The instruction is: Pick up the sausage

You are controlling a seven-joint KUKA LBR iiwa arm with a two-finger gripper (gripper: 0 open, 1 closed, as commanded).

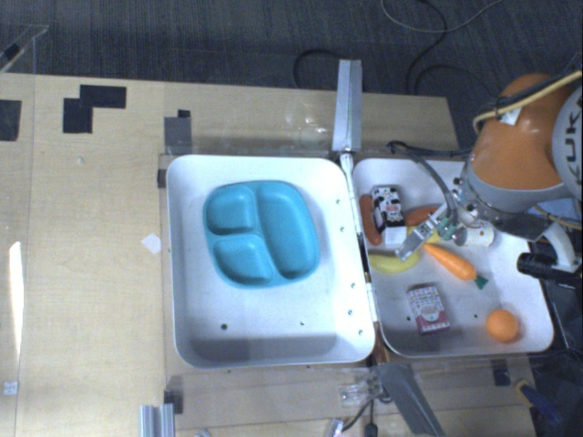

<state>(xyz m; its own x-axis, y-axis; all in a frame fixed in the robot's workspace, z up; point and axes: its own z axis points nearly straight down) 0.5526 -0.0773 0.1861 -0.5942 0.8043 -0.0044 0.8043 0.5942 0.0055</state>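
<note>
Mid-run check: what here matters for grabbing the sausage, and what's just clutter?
Job: sausage by the right bin's left wall; gripper beside it.

Clutter: carrot, banana, orange, small packet, carton, blue tray in the left bin.

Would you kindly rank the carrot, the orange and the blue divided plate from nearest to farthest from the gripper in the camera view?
From the gripper:
1. Carrot, just to its right and slightly below, in the right bin.
2. Orange, in the right bin's lower right corner.
3. Blue divided plate, off in the left bin.
</note>
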